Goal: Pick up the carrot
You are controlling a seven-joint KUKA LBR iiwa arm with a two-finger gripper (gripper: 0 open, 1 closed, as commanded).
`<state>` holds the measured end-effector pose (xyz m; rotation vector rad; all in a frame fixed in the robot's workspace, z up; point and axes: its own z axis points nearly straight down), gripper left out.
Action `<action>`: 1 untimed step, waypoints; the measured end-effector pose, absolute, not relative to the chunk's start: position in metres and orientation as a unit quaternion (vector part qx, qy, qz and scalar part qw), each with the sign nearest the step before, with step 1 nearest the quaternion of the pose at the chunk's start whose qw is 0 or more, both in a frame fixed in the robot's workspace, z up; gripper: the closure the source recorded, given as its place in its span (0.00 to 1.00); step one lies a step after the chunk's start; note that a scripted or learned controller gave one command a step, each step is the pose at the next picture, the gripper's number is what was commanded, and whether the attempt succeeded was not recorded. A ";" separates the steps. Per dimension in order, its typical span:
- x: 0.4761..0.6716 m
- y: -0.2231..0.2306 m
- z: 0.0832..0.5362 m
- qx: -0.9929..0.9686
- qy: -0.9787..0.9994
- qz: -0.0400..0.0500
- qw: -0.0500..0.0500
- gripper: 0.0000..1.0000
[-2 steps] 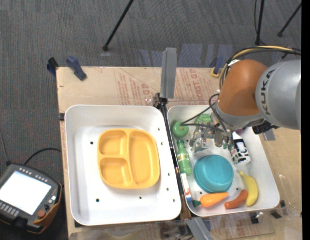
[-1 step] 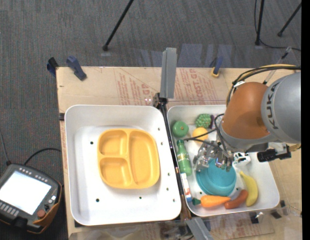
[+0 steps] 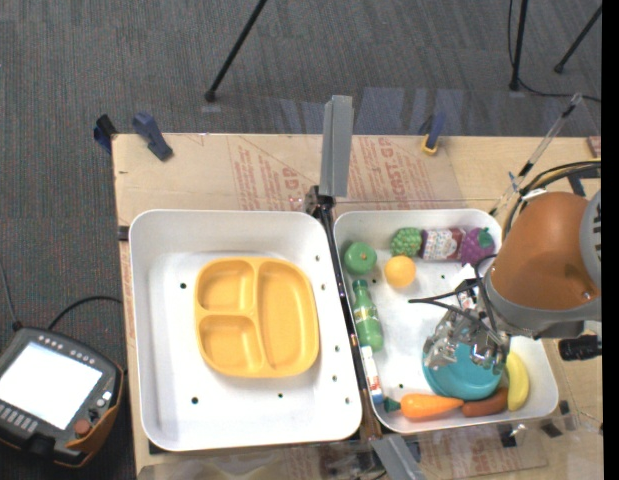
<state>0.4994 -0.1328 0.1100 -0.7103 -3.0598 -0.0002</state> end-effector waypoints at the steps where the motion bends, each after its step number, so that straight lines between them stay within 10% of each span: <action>1: 0.504 -0.196 0.204 -0.302 -0.953 0.000 -0.003 1.00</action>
